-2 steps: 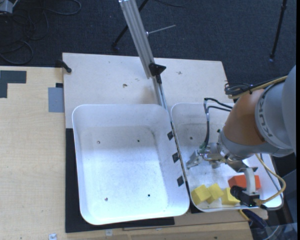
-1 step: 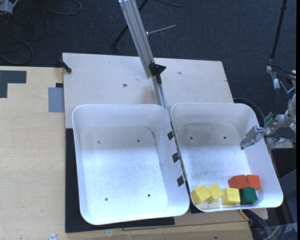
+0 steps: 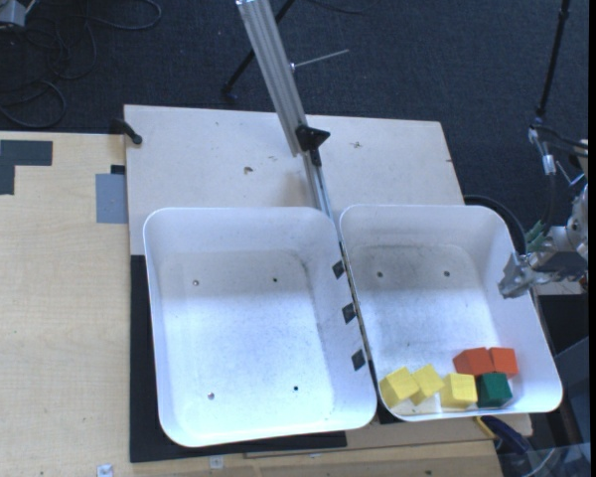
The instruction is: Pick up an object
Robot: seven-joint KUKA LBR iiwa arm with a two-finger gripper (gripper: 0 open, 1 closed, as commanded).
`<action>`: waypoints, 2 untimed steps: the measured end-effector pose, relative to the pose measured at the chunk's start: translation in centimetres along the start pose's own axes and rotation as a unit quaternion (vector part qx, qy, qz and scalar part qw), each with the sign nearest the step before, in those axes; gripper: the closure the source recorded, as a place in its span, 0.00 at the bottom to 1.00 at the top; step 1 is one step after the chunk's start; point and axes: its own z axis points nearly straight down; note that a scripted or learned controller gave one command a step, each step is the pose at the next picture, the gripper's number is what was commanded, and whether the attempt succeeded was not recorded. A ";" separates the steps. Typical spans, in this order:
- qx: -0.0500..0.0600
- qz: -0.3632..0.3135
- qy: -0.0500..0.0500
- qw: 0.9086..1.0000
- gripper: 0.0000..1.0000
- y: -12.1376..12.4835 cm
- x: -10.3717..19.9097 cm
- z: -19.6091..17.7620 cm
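I am before the grasp: my gripper (image 3: 524, 271) waits at 3 o'clock of the right bin (image 3: 417, 217), its state I cannot tell. The blocks (image 3: 457, 378) lie at 5 o'clock; next I must descend there.

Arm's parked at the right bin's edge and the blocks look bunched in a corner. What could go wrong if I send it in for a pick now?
1. The blocks sit packed together, touching, so the fingers may find no gap and shove a neighbour or pinch two.
2. They lie in the near corner of the right bin, by its wall; a finger could catch the rim.
3. The gripper is at the far right rim, so it must clear that wall first.
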 end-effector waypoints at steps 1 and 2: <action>0.003 0.003 0.001 1.000 1.00 0.6 3.3 17.0; -0.003 0.006 -0.001 1.000 1.00 -0.7 5.1 21.4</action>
